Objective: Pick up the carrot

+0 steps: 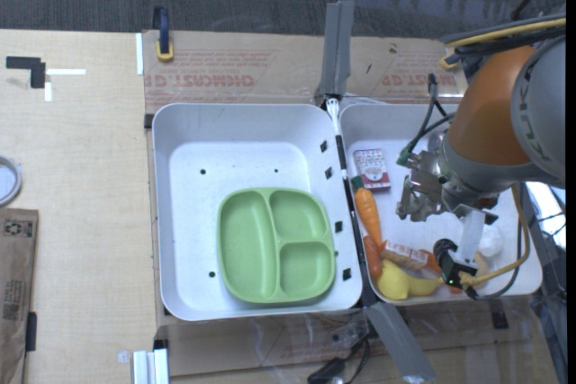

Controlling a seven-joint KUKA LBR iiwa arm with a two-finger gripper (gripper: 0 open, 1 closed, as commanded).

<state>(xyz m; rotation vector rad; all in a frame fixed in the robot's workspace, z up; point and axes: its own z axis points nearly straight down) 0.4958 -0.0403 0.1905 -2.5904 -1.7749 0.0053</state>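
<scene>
The orange carrot (pixel 367 211) lies along the left wall of the right bin (pixel 360 117), its tip pointing toward the near side. My gripper (pixel 416 200) hangs over the middle of that bin, just right of the carrot and apart from it. The arm's grey body and orange band cover the bin's right part.
A small red and white packet (pixel 371 167) lies behind the carrot. A yellow lemon-like piece (pixel 399 283), a wrapped snack (pixel 406 255) and a white object (pixel 490 240) sit at the bin's near side. The left bin (pixel 180 193) holds a green divided plate (pixel 236 270).
</scene>
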